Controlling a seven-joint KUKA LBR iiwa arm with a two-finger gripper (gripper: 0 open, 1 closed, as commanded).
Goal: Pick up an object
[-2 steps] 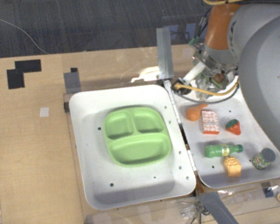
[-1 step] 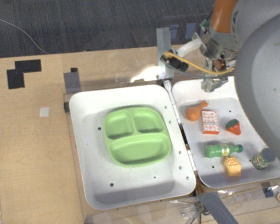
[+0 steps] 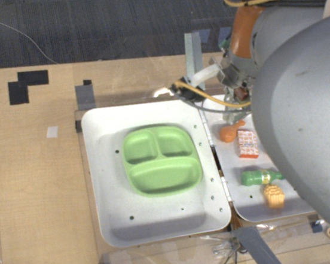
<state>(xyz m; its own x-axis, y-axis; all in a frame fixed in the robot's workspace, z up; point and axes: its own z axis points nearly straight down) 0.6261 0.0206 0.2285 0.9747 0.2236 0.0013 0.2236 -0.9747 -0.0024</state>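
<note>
Orange toy carrot point(image 3: 232, 131) in right bin point(image 3: 241, 206), likely light rigid plastic, smooth; grab across its thick middle. Gripper point(image 3: 233, 102) directly above it, finger state unclear.

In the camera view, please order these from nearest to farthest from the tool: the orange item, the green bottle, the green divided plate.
Tool hangs over the right bin's far end.
1. Orange item, directly beneath it in the right bin.
2. Green bottle, farther down the same bin.
3. Green divided plate, in the left bin; its near edge rivals the bottle, too close to call.
</note>
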